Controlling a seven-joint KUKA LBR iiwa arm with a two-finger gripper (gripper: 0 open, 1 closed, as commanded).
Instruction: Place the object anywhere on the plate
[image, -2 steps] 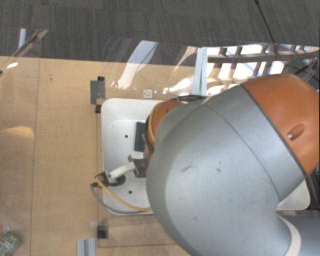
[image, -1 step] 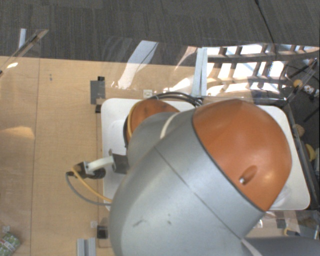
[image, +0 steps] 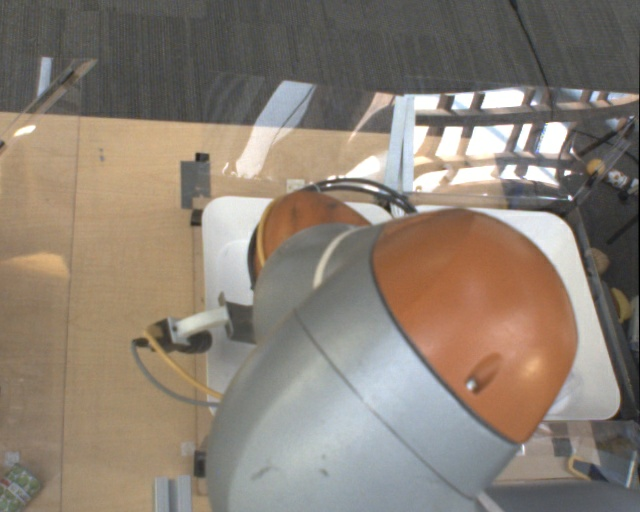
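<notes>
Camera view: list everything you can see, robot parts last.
white bin: one, white, mid-frame, mostly covered by the arm.
wooden bench: one, light tan, left half.
clear panel: one, transparent, along the bench's far edge.
metal frame: one, pale, upper right.
bracket: one, dark grey, by the bin's far left corner.
hose: one, grey with a yellow cable, left of the arm.
arm: one, grey with orange caps, across the centre.
</notes>
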